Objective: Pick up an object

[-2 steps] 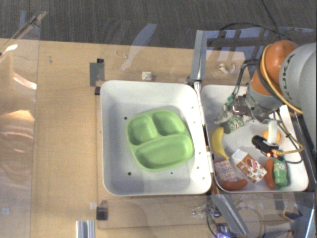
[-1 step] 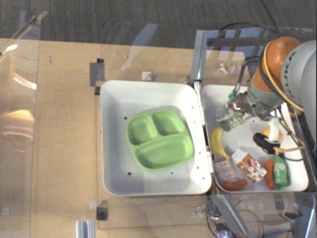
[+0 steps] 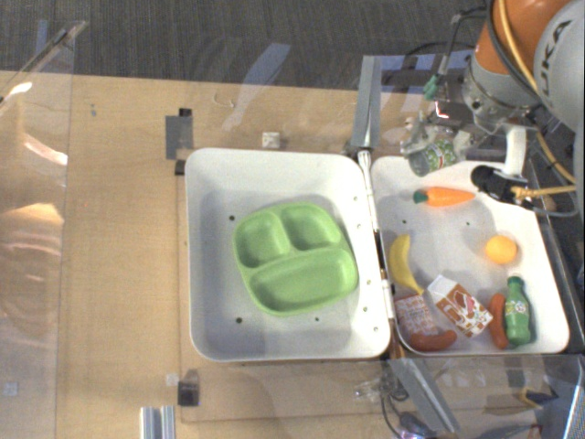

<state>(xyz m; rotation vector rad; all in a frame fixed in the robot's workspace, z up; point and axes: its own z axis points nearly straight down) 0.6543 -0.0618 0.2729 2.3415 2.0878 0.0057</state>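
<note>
While I hang over the far rim of the right bin, this is how things lie, each placed against the carrot.

Landmark: carrot (image 3: 445,197), orange with a green tip, lying in the far part of the right bin (image 3: 548,273), long axis running left to right across the view.

Claw: my gripper (image 3: 437,138) sits just beyond the carrot, at the bin's far edge. A small green-labelled can or jar (image 3: 433,156) appears to be at my fingers, raised and tilted; I judge I am gripping it, though the glare and cables make the contact hard to read.

Task's thing: that can, just beyond the carrot and slightly left of it, apart from it.

Deciding relation: the can is directly at my claw, not off to any side, so the move ahead seems to be a straight lift away from the carrot.

Others, nearer than the carrot: banana (image 3: 403,263) to its near left; orange fruit (image 3: 501,249) to its near right; a small carton (image 3: 460,305), a sausage (image 3: 430,340) and a green bottle (image 3: 516,311) well nearer, along the near rim.

Left of the carrot, well apart: green divided plate (image 3: 294,258) in the left bin (image 3: 210,245).

Risk: a tilted hold may slip.
</note>
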